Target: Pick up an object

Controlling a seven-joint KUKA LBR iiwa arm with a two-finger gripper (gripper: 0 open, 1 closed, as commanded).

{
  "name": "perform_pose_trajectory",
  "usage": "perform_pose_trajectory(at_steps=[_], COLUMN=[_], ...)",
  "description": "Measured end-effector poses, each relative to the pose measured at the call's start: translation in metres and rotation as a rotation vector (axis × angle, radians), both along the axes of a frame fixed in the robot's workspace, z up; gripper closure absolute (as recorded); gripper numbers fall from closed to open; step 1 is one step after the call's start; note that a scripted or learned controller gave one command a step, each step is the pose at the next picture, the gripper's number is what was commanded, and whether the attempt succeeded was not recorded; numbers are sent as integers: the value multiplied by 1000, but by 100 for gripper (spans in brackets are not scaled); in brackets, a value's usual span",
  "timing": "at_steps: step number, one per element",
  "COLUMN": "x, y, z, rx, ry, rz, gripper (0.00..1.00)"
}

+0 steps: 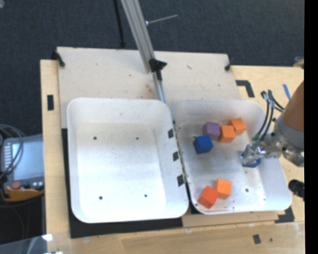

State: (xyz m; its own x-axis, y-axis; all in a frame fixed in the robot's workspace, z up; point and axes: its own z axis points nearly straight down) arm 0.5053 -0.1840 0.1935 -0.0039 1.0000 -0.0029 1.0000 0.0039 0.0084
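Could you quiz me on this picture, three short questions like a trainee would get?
1. True or false: the blocks lie in the right bin.
2. How many orange blocks are there?
   A) two  B) four  C) six
3. Fill in: beside the blue block sits a ______ block, up and to its right.

Key:
1. True; the gripper is over that bin as well.
2. B
3. Purple
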Motion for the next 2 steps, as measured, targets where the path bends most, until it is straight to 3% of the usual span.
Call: perform_pose_trajectory(at_steps=[1, 2], x=[2, 3], y=[-12, -13], z=[52, 73], rx=[0, 2], ry=[1, 5], rz=[0, 3], gripper=[100, 100])
